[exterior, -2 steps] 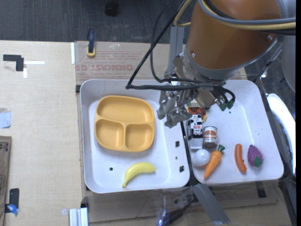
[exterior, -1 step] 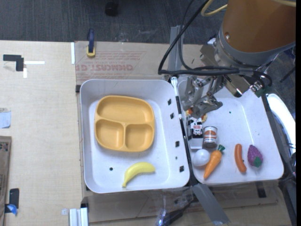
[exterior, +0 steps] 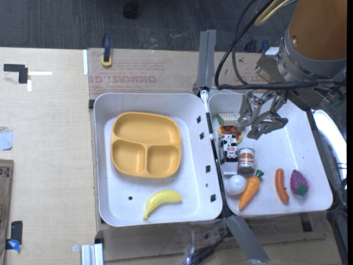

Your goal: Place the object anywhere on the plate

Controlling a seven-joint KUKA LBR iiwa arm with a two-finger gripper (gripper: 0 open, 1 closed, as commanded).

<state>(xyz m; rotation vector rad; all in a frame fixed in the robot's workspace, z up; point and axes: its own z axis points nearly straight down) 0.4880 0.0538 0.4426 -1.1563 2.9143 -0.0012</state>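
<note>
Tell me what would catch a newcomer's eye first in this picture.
Probably the yellow divided plate in the left bin, with a yellow banana lying in front of it. Next, the big grey and orange arm coming in from the right, its claw open above the right bin, where a carrot, a small can and other toy foods lie.

Two bins (exterior: 105,164) — one plate (exterior: 146,144), one banana (exterior: 161,201) (one carrot (exterior: 249,190)).
</note>
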